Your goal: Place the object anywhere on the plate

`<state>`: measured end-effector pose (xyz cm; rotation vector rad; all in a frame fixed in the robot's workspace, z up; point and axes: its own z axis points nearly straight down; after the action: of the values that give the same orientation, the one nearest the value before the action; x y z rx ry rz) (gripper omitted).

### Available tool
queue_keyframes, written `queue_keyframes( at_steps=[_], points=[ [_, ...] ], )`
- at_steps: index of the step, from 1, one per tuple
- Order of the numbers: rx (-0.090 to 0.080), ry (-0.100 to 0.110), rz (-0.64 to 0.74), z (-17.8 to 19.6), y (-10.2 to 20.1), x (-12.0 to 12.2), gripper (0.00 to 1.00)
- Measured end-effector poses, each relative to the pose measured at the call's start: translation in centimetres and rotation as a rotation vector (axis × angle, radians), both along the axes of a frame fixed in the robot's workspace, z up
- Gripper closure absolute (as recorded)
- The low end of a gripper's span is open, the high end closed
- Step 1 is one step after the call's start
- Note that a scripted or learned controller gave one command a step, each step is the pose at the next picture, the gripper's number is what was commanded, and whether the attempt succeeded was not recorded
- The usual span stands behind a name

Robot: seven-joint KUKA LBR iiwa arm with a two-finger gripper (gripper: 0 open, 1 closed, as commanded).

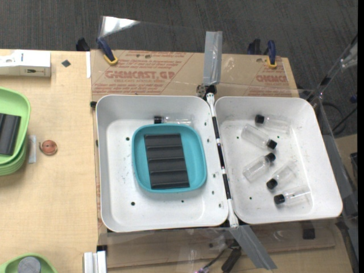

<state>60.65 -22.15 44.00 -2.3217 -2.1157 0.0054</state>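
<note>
A teal plate (169,157) carrying a black ribbed insert (165,161) is sitting in the left white bin (114,169). One clear vial (170,120) is lying just behind it. Five more black-capped vials (272,154) are lying scattered in the right bin (318,198).

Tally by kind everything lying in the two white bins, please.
Clear vials with black caps: 6, with 5 in the right bin and 1 in the left bin
Teal plate: 1
Black ridged insert on the plate: 1
Total: 8
</note>
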Motion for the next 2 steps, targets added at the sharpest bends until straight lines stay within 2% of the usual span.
queue_keyframes(
  at_steps=[2],
  points=[
    [0.0, 0.0, 0.0, 0.0, 0.0, 0.0, 0.0]
  ],
)
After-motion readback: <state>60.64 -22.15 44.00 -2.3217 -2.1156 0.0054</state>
